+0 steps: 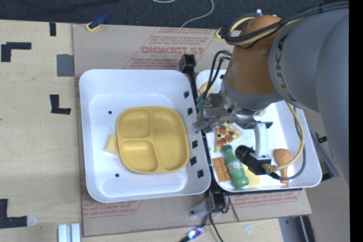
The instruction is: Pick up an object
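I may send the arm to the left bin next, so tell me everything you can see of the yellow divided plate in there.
The yellow divided plastic plate lies flat and right side up on the floor of the left white bin, roughly centred. It is a rounded square with three compartments: two at the top and one at the lower left, with nothing visible in any of them. The surface looks smooth and matte. A pale yellow flat piece pokes out from under its left edge. The plate stands apart from the bin's walls.

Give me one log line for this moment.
arm: over right bin | gripper: low above toy food | green bottle: lying in bin | left bin: yellow plate
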Controlling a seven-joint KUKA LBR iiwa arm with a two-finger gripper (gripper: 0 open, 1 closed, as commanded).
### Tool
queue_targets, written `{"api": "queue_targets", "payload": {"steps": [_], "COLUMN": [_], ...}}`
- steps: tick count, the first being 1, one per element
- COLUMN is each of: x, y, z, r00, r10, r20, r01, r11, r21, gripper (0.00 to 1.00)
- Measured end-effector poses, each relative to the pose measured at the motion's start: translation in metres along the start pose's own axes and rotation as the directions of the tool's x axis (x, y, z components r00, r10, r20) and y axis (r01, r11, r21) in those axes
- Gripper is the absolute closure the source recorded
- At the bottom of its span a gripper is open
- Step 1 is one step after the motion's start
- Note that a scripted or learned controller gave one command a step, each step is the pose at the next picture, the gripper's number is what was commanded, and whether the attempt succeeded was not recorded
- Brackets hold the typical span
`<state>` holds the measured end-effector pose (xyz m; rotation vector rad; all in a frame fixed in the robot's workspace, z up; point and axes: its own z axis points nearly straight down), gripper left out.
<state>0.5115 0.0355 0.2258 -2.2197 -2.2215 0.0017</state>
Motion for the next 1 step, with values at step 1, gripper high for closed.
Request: {"api": "queue_targets", "payload": {"steps": [1], "x": [0.0086], "y": [0.0057], "z": [0.0112], "r00": [1.0], "r10": [-0.001], "r20": [0.001], "r01": [0.001], "r11": [1.0], "r21": [0.002], "gripper": [1.0]}}
